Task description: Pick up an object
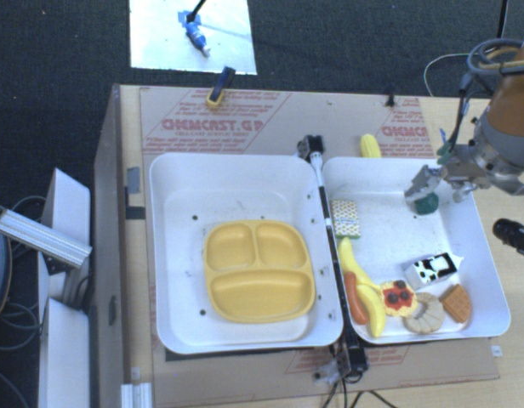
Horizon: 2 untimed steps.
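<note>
My gripper (438, 190) hangs over the back of the right bin (492, 266) and looks open, its grey fingers (418, 185) spread apart. A small dark green object (427, 202) sits just under the left finger; nothing shows it clamped. Along the bin's front lie a banana (367, 300), a red sausage (355, 297), a pizza slice toy (398, 297), a round cookie (425, 314), a brown waffle (457, 304) and a black-and-white block (434, 269). A checkered sponge (345, 218) rests by the left wall.
The left bin (173, 228) holds a yellow divided plate (259, 270). A yellow item (370, 147) lies on the board behind the right bin. A clip (313, 150) sits where the bins meet. The arm's cables (466, 66) loop at the right.
</note>
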Each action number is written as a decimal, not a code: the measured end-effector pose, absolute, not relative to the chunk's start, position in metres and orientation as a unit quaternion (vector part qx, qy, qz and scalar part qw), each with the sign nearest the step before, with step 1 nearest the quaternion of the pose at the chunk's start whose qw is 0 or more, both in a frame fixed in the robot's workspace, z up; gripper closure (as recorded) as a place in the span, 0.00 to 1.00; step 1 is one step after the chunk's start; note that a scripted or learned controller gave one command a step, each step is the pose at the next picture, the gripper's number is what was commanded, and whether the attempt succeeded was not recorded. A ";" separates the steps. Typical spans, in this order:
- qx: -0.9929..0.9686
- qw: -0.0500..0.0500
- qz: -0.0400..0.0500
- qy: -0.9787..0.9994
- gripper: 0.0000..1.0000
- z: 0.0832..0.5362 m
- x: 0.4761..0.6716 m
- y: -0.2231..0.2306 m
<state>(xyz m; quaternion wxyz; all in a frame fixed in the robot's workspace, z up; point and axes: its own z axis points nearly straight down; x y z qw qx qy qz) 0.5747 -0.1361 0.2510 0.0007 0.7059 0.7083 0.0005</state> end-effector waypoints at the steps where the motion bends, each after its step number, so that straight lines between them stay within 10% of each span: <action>1: 0.707 0.001 0.000 0.707 0.00 0.181 0.616 -0.195; 2: 0.706 0.000 0.000 0.708 0.00 0.096 0.654 -0.206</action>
